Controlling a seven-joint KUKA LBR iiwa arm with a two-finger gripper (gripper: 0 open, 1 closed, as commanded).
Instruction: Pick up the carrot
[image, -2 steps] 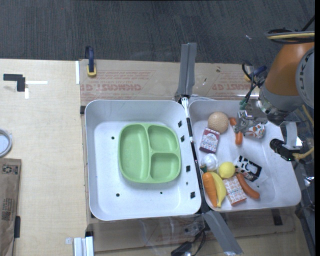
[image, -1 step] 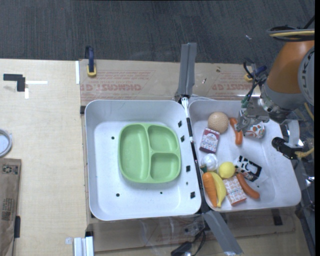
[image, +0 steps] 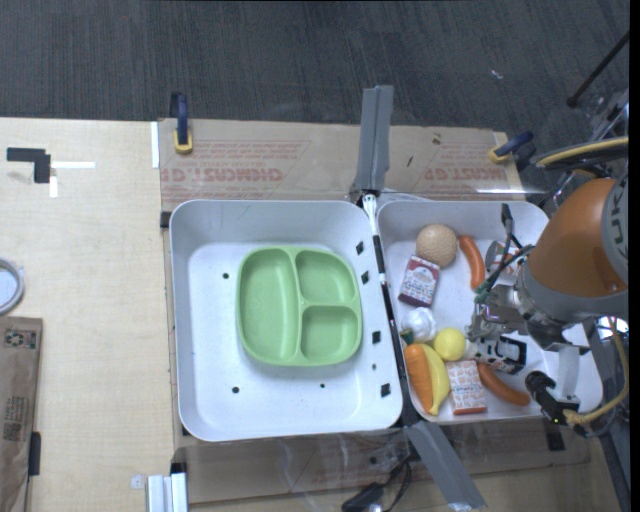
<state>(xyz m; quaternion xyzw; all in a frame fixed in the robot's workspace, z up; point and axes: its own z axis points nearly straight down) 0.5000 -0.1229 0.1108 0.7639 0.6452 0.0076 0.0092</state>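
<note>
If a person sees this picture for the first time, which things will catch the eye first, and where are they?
The green divided plate stands out first, lying alone in the middle of the left bin. Next comes the arm's orange band over the right bin, which is crowded with food. There the carrot lies at the near left edge, beside a banana, while the gripper hangs to their right.

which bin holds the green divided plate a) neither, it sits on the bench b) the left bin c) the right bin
b: the green divided plate lies flat in the left bin, while the carrot, banana and lemon lie in the right bin.
</note>
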